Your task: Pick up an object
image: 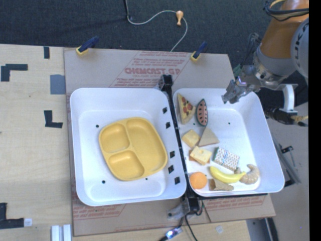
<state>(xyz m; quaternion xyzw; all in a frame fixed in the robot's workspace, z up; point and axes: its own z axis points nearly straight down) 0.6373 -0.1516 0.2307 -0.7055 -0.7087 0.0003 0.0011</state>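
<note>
The left bin (85,104) holds a yellow divided plate (132,148), lying flat near its middle. The right bin (261,129) carries the toy food along its left and near sides — a pizza slice (185,108), a watermelon slice (201,112), cheese wedges (200,155), an orange (198,180) and a banana (224,174). The gripper (233,92) hangs over the right bin's far right corner, well apart from the food — whether it is spread or closed cannot be told.

Arm (288,29) cut off at right edge; claw (231,95) blurred.
</note>
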